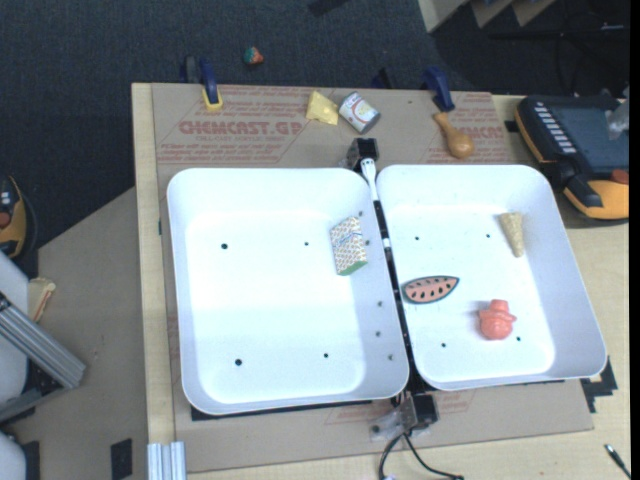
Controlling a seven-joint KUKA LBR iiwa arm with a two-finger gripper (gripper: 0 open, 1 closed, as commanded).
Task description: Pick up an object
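The right bin holds a watermelon slice near its left wall, a red toy toward the front, and a pale cone-shaped piece toward the back right. In the left bin a small patterned green-and-white packet lies close to the right wall.
Behind the bins on the brown board lie a yellow wedge, a small white-and-grey box and a tan wooden piece. Blue clamps hold the board's back edge. A yellow-and-black device sits at the far right.
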